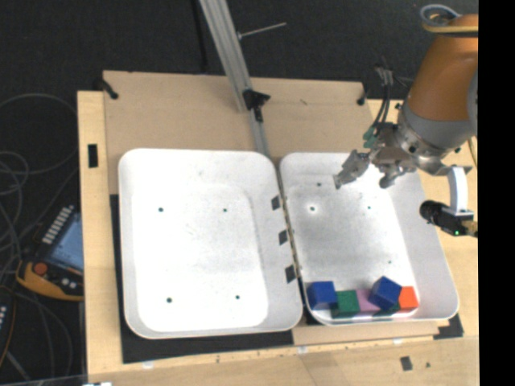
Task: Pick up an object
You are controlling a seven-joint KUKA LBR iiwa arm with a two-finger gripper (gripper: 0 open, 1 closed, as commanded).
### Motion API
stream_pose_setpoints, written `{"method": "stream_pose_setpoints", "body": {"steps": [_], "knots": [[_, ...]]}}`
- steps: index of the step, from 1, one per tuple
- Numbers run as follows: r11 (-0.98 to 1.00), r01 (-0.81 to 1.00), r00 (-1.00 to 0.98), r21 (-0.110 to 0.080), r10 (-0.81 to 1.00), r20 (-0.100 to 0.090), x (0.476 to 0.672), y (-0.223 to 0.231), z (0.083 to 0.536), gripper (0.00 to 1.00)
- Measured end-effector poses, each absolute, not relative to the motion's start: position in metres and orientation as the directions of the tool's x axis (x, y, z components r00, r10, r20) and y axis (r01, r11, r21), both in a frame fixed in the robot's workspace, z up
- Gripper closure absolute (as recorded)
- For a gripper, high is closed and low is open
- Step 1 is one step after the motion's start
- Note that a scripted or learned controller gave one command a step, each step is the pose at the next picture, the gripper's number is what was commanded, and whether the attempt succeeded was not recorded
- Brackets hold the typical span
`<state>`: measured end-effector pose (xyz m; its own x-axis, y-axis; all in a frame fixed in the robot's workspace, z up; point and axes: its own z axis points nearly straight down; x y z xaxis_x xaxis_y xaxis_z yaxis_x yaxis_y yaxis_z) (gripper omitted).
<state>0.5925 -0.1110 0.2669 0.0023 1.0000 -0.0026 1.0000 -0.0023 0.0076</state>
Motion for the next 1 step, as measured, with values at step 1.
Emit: {"method": "stream_pose_setpoints", "body": {"steps": [1], "knots": [[-0.005,1.0,0.005,-0.008,1.0,-0.001,0.541,-0.1801,0.1233,0.0]]}}
